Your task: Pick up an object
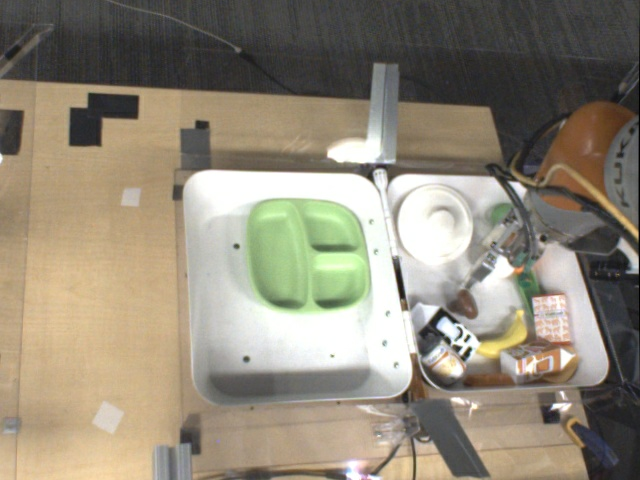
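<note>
The right bin holds a white bowl at its back and a small brown round object in the middle. A yellow banana, a black-and-white can, an orange carton and a pink-and-white box lie toward the front. My gripper reaches in from the right and points down-left. Its tip is just above and right of the brown object, beside the bowl. I see nothing held in it.
The left bin holds a green divided plate. A green item lies right of the bowl, and another green piece sits under the wrist. Metal posts stand at the back and front between the bins.
</note>
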Robot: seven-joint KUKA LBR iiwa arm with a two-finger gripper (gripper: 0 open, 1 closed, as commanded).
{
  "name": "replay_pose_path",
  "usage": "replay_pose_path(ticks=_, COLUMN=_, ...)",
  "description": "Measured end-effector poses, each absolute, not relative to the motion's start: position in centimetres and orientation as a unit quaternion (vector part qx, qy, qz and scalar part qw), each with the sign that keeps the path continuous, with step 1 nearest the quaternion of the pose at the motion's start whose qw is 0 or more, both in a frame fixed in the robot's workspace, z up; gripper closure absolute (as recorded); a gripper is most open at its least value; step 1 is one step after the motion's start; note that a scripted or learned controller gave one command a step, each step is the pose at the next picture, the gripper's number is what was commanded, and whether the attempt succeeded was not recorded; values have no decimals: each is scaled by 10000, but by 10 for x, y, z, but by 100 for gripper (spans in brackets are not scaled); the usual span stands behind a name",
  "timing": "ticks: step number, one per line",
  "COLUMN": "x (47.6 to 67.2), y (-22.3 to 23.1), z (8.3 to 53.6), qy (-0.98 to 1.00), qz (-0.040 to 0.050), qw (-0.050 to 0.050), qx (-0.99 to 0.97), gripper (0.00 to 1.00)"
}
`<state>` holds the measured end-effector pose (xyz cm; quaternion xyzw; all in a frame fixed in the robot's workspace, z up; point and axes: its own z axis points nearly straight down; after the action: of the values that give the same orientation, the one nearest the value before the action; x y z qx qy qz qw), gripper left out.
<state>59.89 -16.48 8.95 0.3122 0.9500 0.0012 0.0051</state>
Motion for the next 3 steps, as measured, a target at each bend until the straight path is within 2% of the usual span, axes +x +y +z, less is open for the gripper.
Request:
replay_pose_path(ticks=1, x=564, y=-133, z=91, qy=8982, qz=22, qw=64, qx=4395, gripper=0)
replay_pose_path(ticks=2, x=516, y=-141, z=91, qy=9015, qz=24, qw=100, qx=4327, gripper=0)
replay_pose_path(ticks=3, x=494, y=-145, z=91, qy=9088, qz=24, qw=126, qx=4170, gripper=0)
